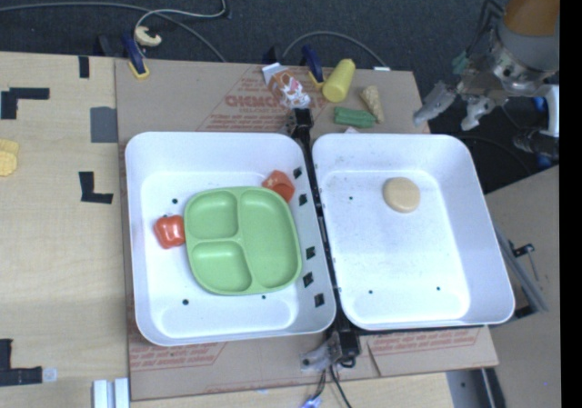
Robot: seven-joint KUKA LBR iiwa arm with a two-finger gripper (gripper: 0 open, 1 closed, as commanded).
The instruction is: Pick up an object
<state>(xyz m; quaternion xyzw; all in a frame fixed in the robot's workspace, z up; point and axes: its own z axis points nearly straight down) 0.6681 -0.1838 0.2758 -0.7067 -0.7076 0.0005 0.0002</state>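
A small tan disc (401,194), rounded like a biscuit or toy bun, is seen lying alone in the right bin (455,297), toward its far side. It is judged light, stiff and smooth, best taken across its width from above, though it may slide on the bin floor. The gripper (452,106) is held outside the bin, above the bench beyond the far right corner; its fingers (431,107) are spread apart, with nothing between them.
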